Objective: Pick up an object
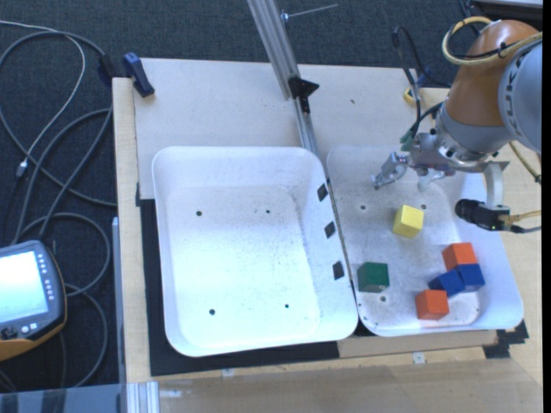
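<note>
the grey kuka arm with its orange band (482,80) reaches in from the right, over the far part of the right shallow white plastic bin (349,175). its two-finger metal gripper (405,172) hangs above the far end of that bin, and whether the fingers are apart or together cannot be told from this slanted view; nothing shows between them.

the blocks all lie in the right bin. a small yellow cube (409,220) sits just near of the gripper, a little to its right, apart from it and tilted on the bin floor. a dark green cube (374,276) rests near the bin's left wall, toward the near end. at the near right stands a cluster: an orange cube (459,254) at the far side, two blue cubes (461,278) touching one another just near of it, and a second orange cube (432,304) nearest of all, just beside the blue ones.

the left shallow white plastic bin (172,179) lies beside the right one, its floor speckled with dark marks. a slanted aluminium rail (271,37) runs from the far edge down toward the join between the bins. a blue clamp (138,73) grips the far left corner of the bench (215,101). on the floor to the left lie grey cables (52,144) and a handheld control pendant with a lit screen (26,295).
</note>
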